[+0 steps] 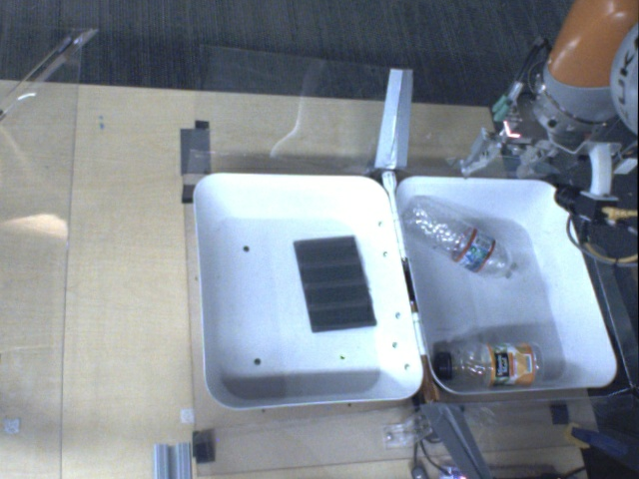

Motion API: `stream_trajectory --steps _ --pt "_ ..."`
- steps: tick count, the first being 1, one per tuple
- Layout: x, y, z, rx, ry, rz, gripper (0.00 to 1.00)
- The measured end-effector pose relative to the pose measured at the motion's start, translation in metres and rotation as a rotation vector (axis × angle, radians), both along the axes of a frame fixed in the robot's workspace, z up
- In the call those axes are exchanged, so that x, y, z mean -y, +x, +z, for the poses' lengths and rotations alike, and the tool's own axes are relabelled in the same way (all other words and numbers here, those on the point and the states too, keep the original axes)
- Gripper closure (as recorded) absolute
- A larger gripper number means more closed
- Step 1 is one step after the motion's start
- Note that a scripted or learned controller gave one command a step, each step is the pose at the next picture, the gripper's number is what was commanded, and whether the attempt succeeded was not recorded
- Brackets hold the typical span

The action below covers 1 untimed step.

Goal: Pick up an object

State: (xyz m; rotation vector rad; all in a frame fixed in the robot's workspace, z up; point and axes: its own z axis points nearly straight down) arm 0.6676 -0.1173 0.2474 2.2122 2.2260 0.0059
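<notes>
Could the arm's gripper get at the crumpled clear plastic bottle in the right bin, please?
Probably yes: the crumpled clear plastic bottle lies uncovered in the right bin, apart from the amber bottle, and the gripper hovers near that bin's far rim.

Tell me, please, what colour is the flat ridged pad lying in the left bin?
The pad is black, crossed by shallow ridges, against the white left bin; the camera view shows it plainly.

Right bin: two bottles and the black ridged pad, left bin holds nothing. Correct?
Not quite. The camera view shows the black pad lying in the left bin, not the right one. The right bin does hold two bottles: a clear bottle near its back and a dark-capped bottle along its front edge.
</notes>
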Motion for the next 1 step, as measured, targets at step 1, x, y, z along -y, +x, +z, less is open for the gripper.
stream_trajectory --steps 1 --pt "-0.0182 0.0025 -0.1151 0.001 -0.001 0.219 0.00"
